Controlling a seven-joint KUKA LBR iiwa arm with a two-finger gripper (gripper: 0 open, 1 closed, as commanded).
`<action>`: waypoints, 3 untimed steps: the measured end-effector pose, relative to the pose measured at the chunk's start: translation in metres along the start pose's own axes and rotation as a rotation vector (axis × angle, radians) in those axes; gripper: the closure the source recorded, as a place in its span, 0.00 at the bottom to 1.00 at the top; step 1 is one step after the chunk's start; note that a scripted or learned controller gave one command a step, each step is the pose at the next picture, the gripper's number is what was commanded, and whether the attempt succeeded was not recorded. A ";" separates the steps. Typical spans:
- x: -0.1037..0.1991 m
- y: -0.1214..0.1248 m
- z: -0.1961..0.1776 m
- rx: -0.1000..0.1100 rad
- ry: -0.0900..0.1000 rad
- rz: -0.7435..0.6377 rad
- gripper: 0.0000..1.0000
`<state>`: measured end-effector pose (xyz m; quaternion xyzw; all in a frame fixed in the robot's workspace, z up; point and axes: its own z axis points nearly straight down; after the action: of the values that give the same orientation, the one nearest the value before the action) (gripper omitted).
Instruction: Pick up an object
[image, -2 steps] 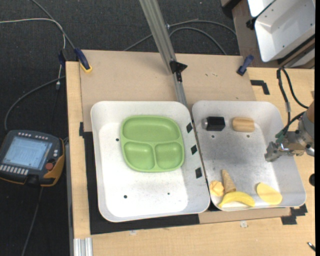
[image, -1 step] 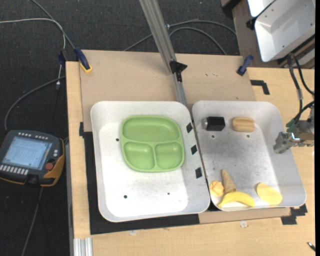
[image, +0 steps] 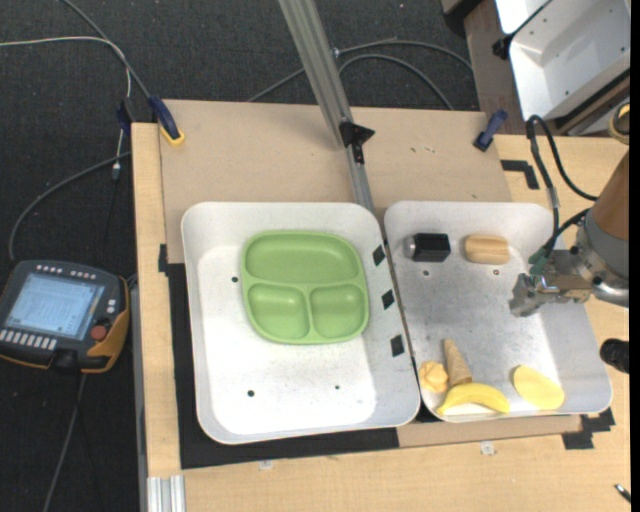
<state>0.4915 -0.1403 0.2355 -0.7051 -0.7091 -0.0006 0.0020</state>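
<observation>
Pincer over right bin's right edge, nothing seen in its grip; toy food scattered to its left.

Left bin (image: 215, 400): green divided plate (image: 305, 285), lying flat, well apart from the arm. Right bin (image: 480, 330): black block (image: 430, 246) and tan bread-like block (image: 487, 249) along the far wall, side by side; near wall holds a small yellow-orange piece (image: 433, 376), a cone (image: 456, 360), a banana (image: 473, 400) with long axis running left-right, and a yellow slice (image: 537, 387). Pincer (image: 528, 296) sits by the bin's right wall; cannot tell whether it is apart or together. Judged nearest candidates: tan block, up and left of pincer, and yellow slice, below it. Bare bin floor between; nothing blocks either path. Worktop (image: 260, 150) beyond bare.
</observation>
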 end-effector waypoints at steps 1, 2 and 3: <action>0.060 0.007 -0.007 -0.003 -0.001 -0.002 1.00; 0.122 0.011 -0.010 -0.003 0.000 -0.003 1.00; 0.175 0.022 -0.003 -0.002 -0.002 -0.001 1.00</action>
<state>0.5127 0.0349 0.2392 -0.7046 -0.7096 -0.0008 0.0007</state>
